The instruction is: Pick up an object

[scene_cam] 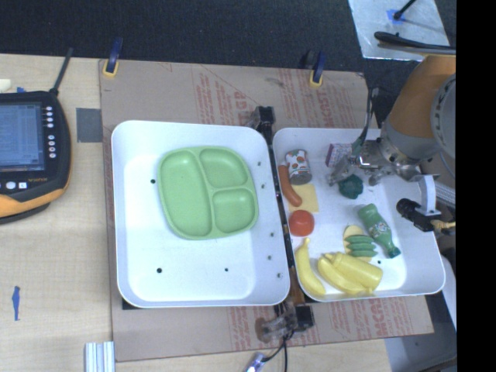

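My gripper hangs low over the back of the right bin, open, with its fingers spread to either side of a small dark green object that lies on the bin floor. A purple item sits just behind it. To the left stand a small can, an orange carrot-like stick, a yellow cheese slice and a red tomato. Nearer the front lie a green bottle, a green pod, a banana and a yellow pepper.
The left bin holds a green divided plate. A teach pendant lies on the bench at far left. The arm's orange band and grey wrist reach in over the right bin's back right corner.
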Robot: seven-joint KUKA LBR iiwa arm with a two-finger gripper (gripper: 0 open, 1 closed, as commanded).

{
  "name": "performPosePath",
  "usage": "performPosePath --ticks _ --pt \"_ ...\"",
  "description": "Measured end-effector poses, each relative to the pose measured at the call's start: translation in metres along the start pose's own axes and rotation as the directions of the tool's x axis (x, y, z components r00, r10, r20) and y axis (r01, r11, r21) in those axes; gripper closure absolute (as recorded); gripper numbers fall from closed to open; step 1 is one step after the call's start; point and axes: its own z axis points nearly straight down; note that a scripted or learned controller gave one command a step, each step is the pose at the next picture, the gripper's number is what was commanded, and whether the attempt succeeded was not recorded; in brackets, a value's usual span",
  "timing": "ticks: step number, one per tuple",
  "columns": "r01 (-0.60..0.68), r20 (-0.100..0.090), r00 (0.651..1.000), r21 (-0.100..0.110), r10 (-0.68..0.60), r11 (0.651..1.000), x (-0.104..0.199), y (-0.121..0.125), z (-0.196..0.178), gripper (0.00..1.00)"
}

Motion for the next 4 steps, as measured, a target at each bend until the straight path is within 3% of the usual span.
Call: performPosePath --ticks 1,2,3,4 --pt "0.003 0.0 1.0 0.001 -0.003 1.0 0.032 -0.011 0.0 0.0" --pt "0.002 -0.001 1.0 -0.002 -0.002 1.0 0.013 0.027 -0.001 0.0" --pt "0.001 0.0 1.0 0.0 -0.001 1.0 0.016 -0.018 0.0 0.0" --pt "0.001 0.0 1.0 -0.002 -0.001 1.0 0.009 -0.007 -0.003 0.0"
